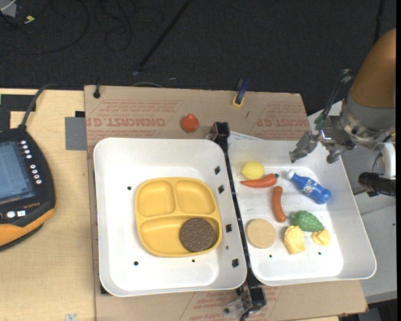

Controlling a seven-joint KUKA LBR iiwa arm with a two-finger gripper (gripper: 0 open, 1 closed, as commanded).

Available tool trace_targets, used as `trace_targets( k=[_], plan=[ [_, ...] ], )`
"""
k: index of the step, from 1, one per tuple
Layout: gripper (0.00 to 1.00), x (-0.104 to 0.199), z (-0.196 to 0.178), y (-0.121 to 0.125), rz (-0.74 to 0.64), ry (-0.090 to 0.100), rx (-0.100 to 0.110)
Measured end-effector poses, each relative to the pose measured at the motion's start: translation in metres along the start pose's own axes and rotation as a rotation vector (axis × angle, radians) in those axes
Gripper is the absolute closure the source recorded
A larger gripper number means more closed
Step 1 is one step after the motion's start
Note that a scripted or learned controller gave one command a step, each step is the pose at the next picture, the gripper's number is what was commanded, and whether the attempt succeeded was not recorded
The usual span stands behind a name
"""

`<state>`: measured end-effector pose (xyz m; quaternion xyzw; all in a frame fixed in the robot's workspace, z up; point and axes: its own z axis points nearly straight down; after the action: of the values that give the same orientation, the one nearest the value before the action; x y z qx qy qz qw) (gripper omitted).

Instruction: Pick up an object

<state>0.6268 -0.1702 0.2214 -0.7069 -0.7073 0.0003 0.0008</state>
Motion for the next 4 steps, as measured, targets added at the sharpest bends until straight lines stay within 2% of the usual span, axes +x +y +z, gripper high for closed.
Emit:
trace_targets(
  k=[1,2,3,4],
  plan=[
    [0.00,0.077,0.078,-0.044,-0.003,0.006,0.012],
    [0.00,0.085,0.137,-0.082,0.001,0.000,0.003],
    [0.00,0.170,0.028,-0.094,0.001,-0.003,-0.008],
    [0.00,0.171,-0.046,-0.146,0.001,0.001,-0.004]
  ],
)
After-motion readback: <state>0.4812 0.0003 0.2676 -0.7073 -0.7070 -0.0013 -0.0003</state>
